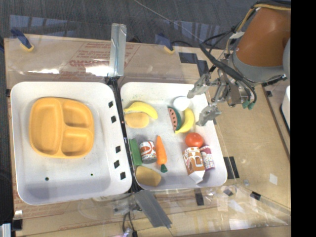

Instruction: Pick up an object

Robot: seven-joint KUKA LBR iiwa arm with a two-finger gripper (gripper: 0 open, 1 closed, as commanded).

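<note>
Bench layout: two white bins side by side; left bin (29, 181) with yellow divided plate (61, 126), right bin (219, 157) crowded with toy food. Gripper (203, 102) over the right bin's upper right corner, fingers spread, nothing between them. Nearest candidates: small banana (187, 121), touching watermelon slice (172, 118), just beside white cup (181, 103). Risks: fingertip landing on a neighbour, curved banana slipping sideways, finger striking the bin wall.

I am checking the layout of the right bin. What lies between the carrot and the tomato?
In the camera view, the stretch between the carrot and the tomato is bare white floor of the right bin.
</note>
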